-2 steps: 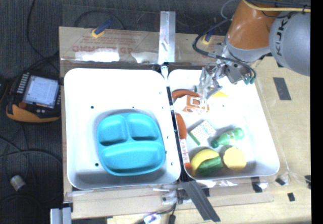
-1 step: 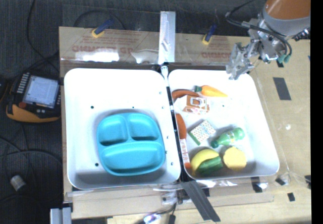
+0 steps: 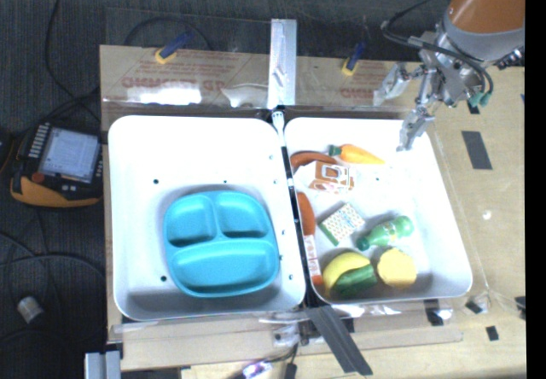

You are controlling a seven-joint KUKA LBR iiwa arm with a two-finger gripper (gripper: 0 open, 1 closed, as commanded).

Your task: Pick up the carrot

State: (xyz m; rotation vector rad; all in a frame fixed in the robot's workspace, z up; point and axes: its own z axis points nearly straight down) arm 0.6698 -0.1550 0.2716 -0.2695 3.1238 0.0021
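Now carrot (image 3: 358, 154) lies left of gripper (image 3: 413, 131), apart, ungrasped.

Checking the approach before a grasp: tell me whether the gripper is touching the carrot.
Apart. The camera view shows the gripper at the right bin's far right corner, with bare white floor between it and the carrot.

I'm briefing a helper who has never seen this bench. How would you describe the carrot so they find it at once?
Look in the right-hand white bin, along its far edge. The carrot lies there on its side, just beyond a small orange-and-white packet. It is the only tapered orange piece with a green end.
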